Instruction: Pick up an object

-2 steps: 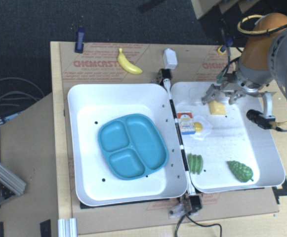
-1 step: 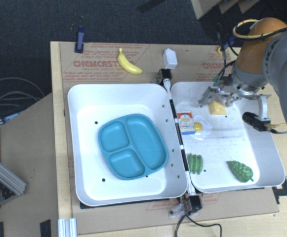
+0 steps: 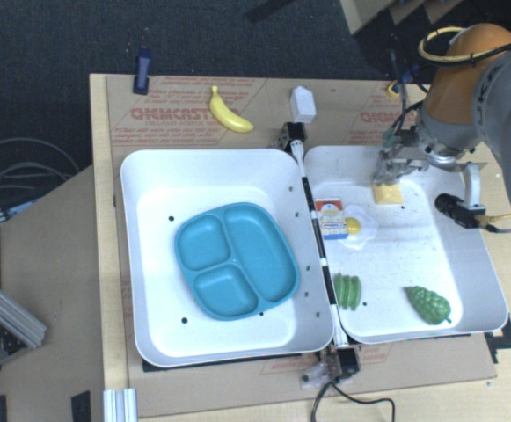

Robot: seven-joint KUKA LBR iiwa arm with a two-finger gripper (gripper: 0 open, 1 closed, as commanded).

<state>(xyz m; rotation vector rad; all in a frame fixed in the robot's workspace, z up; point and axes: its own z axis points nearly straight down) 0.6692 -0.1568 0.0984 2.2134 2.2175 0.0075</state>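
From above, the cardboard (image 3: 193, 112) under the bins carries red printing that reads "CHEMCAST". On it, behind the left bin (image 3: 141, 192), lies a banana (image 3: 229, 112), its long axis going from upper left to lower right.

The left bin holds a blue tray (image 3: 235, 259) with three compartments.

In the right bin (image 3: 466, 262), the jaws (image 3: 394, 170) are at the back, just above a yellow block (image 3: 388, 192); I cannot tell if they are open or touch it. Near the divider is a small packet (image 3: 331, 218) with a red label, not readable, in clear plastic. At the front lie a green pepper (image 3: 348, 292), long axis front to back, and a green leafy piece (image 3: 428, 304).
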